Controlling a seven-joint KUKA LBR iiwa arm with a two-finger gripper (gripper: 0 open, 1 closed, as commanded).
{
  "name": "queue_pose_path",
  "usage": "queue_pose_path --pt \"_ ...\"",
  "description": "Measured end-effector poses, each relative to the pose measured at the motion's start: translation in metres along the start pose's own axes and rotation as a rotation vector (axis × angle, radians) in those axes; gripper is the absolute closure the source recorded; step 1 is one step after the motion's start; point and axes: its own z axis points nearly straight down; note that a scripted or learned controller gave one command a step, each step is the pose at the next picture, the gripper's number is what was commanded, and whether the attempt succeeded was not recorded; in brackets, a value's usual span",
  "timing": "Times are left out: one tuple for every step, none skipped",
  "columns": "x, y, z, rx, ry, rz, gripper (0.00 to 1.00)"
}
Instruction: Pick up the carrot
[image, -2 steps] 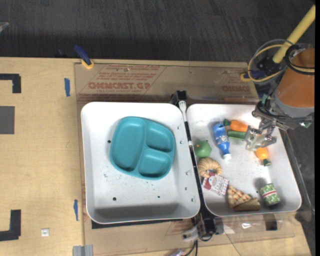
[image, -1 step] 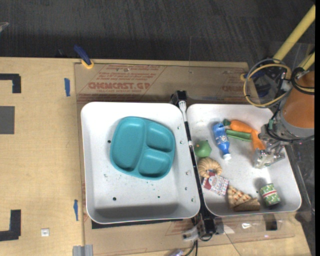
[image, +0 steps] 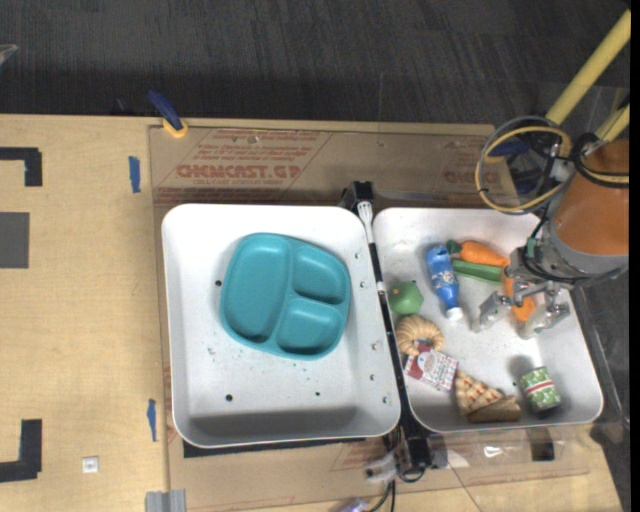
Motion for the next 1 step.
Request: queue_pose_path --pt "0.0015 -0.0026 -0.0115 0.009 0.006 0.000 1.00"
